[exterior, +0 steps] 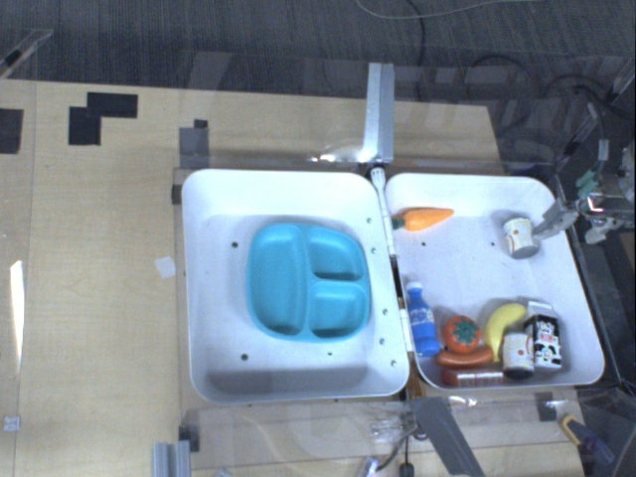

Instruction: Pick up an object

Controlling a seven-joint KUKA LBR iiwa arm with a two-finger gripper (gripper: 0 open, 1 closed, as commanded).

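The right bin (pixel 477 197) holds an orange carrot (pixel 425 219) at its far left. A small pale can (pixel 517 237) lies near its far right. Along the near side lie a blue bottle (pixel 420 319), a red tomato (pixel 462 333), a yellow banana (pixel 504 318), a brown sausage (pixel 469 358), a small can (pixel 517 354) and a black-and-white carton (pixel 544 339). My gripper (pixel 553 223) reaches in over the bin's right rim, its grey tip right beside the pale can. Whether it touches the can is unclear.
The left bin (pixel 214 266) bears a blue divided plate (pixel 306 278). A metal post (pixel 380 112) stands behind the seam between the bins. Cables and dark gear crowd the right edge near the arm (pixel 601 202).
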